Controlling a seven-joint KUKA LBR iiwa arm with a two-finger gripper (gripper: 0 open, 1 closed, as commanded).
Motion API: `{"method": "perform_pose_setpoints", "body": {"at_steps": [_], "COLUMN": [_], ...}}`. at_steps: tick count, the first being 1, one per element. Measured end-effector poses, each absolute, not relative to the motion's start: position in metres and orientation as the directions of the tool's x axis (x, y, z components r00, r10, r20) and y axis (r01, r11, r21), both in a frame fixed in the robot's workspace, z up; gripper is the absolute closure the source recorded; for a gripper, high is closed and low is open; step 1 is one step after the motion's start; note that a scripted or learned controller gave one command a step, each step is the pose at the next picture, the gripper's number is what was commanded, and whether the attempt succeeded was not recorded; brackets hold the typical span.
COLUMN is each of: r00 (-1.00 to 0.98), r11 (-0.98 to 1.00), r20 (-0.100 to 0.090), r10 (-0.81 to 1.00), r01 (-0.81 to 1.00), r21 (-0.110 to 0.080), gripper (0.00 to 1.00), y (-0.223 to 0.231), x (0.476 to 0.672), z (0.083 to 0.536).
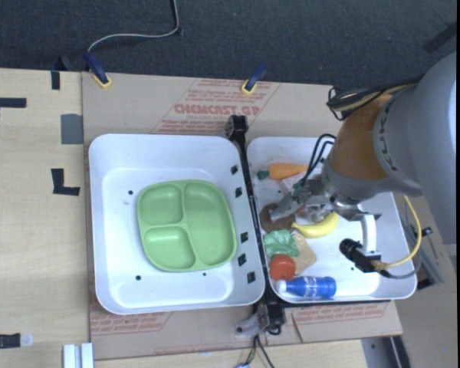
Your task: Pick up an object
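My gripper (300, 202) reaches down into the right bin (391, 286), over its middle. Just beside it lie a yellow banana (318, 227) and a brown object (274, 215). An orange carrot (285, 171) lies at the bin's far left. Nearer the front are a green leafy item (280, 244), a red tomato-like ball (282, 267) and a blue and white bottle (308, 287) lying on its side. The wrist hides the fingertips.
The left bin (107, 205) holds a green divided plate (186, 225). A black divider (245, 198) runs between the bins. The arm's bulky grey and orange body (391, 136) covers the right bin's far right part. Cables (372, 255) hang near the wrist.
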State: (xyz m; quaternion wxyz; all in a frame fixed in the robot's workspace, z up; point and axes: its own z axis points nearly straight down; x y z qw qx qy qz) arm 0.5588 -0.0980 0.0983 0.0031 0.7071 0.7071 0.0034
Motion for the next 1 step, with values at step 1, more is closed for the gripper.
{"method": "perform_pose_setpoints", "body": {"at_steps": [1], "r00": [-0.001], "r11": [0.001], "r20": [-0.001], "r10": [1.0], "r01": [1.0], "r21": [0.004], "gripper": [0.0], "y": [-0.0963], "x": [0.6407], "z": [0.0858]}}
